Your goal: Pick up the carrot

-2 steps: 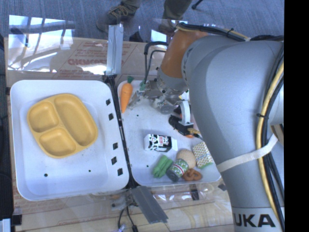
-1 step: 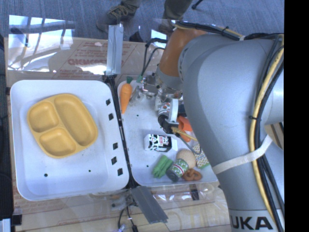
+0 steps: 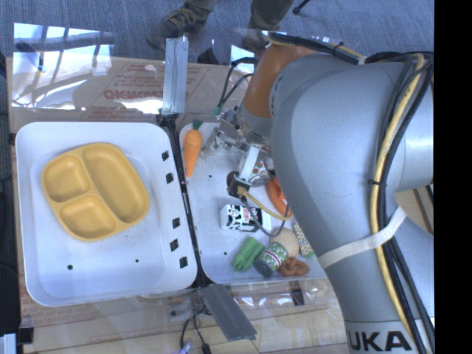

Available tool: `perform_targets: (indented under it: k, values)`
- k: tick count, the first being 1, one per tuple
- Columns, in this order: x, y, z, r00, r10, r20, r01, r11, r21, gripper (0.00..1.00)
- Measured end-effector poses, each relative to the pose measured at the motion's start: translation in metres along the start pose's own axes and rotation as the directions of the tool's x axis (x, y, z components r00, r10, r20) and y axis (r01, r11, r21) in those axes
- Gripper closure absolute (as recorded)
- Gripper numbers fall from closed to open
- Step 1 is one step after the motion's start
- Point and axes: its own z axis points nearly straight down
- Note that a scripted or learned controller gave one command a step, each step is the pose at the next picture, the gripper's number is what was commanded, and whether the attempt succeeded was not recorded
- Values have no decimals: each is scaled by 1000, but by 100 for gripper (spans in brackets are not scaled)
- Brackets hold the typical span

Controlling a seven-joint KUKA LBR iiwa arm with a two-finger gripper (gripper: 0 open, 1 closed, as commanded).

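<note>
A: Where is the carrot?
B: In the right bin, far left corner, along the wall, green top to the far side.
A: And the gripper?
B: Just right of it; open or closed, I cannot tell.

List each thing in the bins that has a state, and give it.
Carrot, lying flat by right bin's left wall, leaves at far end.
Plate, right way up in left bin, empty.
Can, tipped on its side in right bin.
Arm, reaching over right bin.
</note>
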Motion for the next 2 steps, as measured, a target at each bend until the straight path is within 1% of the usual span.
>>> perform_targets:
  k: [1,2]
  values:
    - [-3,2,0,977,213,-1,-213,977,-2,0]
    - [-34,-48,2,817,577,5,-577,817,5,0]
